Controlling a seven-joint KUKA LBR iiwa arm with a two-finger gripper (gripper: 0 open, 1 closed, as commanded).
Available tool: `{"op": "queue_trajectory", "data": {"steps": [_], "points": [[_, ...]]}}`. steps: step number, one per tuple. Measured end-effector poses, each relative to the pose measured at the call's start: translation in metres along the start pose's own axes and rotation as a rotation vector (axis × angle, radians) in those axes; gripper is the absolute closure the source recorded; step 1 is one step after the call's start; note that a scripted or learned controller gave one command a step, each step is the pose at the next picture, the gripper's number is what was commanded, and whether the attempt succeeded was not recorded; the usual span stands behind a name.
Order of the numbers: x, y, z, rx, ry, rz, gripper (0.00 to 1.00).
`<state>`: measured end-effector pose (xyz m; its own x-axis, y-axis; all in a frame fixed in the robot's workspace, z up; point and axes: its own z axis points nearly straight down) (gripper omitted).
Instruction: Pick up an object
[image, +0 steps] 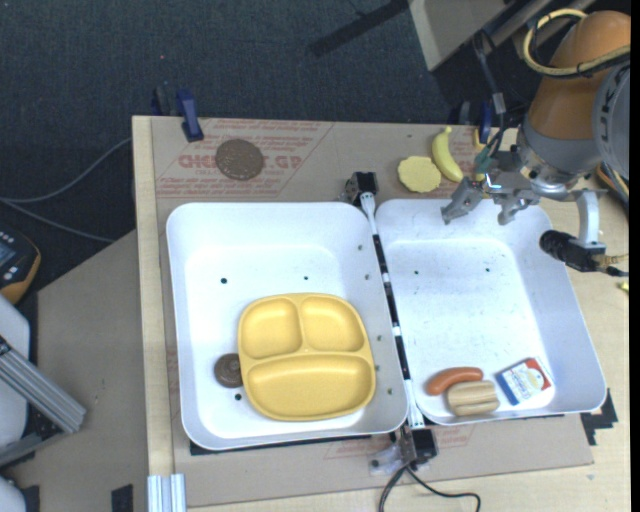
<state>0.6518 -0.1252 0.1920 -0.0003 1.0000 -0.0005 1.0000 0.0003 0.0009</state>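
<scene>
Camera view puts the claw (485, 204) with fingers spread and nothing between them, above the right bin's (560, 300) far rim. The hot dog (454, 380), bread roll (472, 399) and small packet (524, 380) lie well nearer the camera than the claw, so it should travel over one, centre, then descend. Packet print is unreadable.

Grey arm (590, 90) reaches in from upper right, orange band above wrist catching light. Wrist angled downward. Two-finger gripper (487, 207) hangs at top of frame, fingers (458, 208) splayed wide apart, pointing down, nothing between them. Cable loops around arm's upper section.
</scene>
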Motion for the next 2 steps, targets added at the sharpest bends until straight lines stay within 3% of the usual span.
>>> {"op": "queue_trajectory", "data": {"steps": [1, 2], "points": [[0.01, 0.012, 0.115, 0.009, 0.003, -0.002, 0.0], [-0.081, 0.015, 0.107, 0.006, 0.007, -0.003, 0.0]]}}
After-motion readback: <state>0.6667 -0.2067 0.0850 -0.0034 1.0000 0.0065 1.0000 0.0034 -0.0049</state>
